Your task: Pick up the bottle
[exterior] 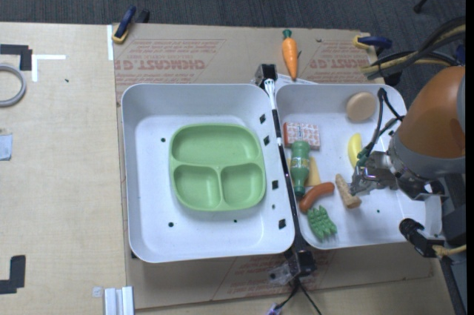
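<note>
The bottle (299,164) is green with a pale cap and lies along the left wall of the right bin (385,221), just below a red and white box (302,133). My gripper (361,181) hangs low in the same bin, well to the right of the bottle and apart from it. It sits right beside a small tan piece (346,192). Nothing of the bottle is hidden.
Around the bottle lie a sausage (317,195), a green bumpy toy (321,223), a yellow banana (355,149) and a tan round bun (361,107). The left bin (141,180) holds a green divided plate (218,167). A carrot (289,54) lies on the cardboard behind the bins.
</note>
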Motion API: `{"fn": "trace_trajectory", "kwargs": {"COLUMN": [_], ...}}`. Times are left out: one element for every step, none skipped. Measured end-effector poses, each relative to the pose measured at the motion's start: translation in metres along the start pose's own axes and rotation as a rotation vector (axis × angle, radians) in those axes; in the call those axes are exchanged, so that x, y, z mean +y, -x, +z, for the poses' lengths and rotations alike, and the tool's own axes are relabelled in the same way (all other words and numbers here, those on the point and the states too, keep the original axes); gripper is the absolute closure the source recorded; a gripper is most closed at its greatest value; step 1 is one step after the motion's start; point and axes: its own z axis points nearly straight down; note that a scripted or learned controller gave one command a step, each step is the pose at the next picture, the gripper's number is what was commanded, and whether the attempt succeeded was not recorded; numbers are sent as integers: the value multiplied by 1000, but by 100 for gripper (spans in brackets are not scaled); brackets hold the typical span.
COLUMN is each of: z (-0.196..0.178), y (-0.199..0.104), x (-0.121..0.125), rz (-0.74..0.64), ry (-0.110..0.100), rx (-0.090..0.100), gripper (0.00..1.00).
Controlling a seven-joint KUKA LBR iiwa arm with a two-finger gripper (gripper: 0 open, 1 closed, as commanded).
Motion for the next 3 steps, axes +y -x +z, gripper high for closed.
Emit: {"fn": "trace_trajectory", "kwargs": {"z": [11,-89,-46], "y": [-23,-32,-78], "x": [-3,-5,-11], "rz": [90,279,132], "ry": [-1,-1,-2], "rx": [1,-1,0], "gripper": [100,100,100]}}
